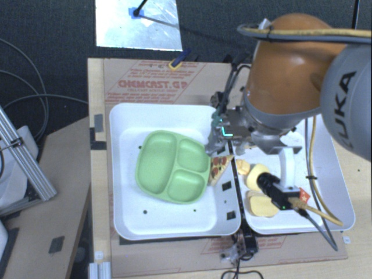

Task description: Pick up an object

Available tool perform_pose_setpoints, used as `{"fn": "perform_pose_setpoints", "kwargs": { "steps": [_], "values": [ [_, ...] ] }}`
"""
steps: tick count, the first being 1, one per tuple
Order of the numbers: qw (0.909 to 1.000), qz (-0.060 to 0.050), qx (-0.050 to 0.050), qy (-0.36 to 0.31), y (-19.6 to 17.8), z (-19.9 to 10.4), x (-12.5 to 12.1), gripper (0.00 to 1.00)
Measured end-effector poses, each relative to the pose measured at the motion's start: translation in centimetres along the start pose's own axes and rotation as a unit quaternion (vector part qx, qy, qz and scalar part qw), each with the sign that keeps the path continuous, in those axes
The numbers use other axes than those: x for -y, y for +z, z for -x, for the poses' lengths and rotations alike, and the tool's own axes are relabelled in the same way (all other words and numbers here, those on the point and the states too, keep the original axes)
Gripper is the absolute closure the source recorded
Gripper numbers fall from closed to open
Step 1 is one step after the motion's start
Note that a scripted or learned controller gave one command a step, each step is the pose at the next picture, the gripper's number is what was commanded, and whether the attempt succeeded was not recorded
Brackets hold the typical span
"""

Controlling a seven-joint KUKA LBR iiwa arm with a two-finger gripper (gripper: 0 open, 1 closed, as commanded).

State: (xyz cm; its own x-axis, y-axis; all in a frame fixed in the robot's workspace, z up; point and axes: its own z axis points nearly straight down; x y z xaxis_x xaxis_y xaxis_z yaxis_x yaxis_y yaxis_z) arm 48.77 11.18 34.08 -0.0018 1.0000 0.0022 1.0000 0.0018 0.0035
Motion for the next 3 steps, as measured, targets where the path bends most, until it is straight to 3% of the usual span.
{"fn": "perform_pose_setpoints", "kwargs": {
  "steps": [1,2,3],
  "values": [
    [1.0,0.001,-0.001,-0.002,-1.1,0.0,-0.1,1.0],
    [1.0,0.001,-0.001,-0.001,-1.1,0.0,-0.1,0.0],
    [1.0,0.002,-0.001,-0.003,-2.2,-0.1,-0.2,1.0]
  ]
}}
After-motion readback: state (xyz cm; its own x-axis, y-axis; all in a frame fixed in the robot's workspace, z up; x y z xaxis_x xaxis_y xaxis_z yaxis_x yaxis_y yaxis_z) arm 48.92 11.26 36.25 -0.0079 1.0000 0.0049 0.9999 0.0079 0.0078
